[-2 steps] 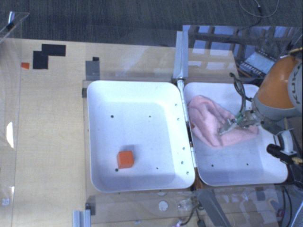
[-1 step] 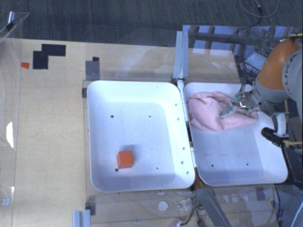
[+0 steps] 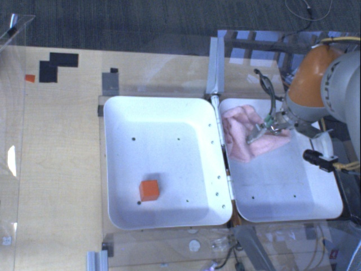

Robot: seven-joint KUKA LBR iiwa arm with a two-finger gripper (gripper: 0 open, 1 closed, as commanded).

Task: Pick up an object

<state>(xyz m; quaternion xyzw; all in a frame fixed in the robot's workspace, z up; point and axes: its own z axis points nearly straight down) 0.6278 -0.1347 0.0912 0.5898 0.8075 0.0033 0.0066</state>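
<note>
1 crumpled pink cloth (image 3: 248, 135) in the right bin (image 3: 293, 208), claw (image 3: 260, 133) on it, grip state unclear.

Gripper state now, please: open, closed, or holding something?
Two-finger gripper: low over the crumpled pink cloth in the right white bin; its state cannot be told.

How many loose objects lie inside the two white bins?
2: an orange block in the left bin, a pink cloth in the right bin. The cloth may hide more.
</note>
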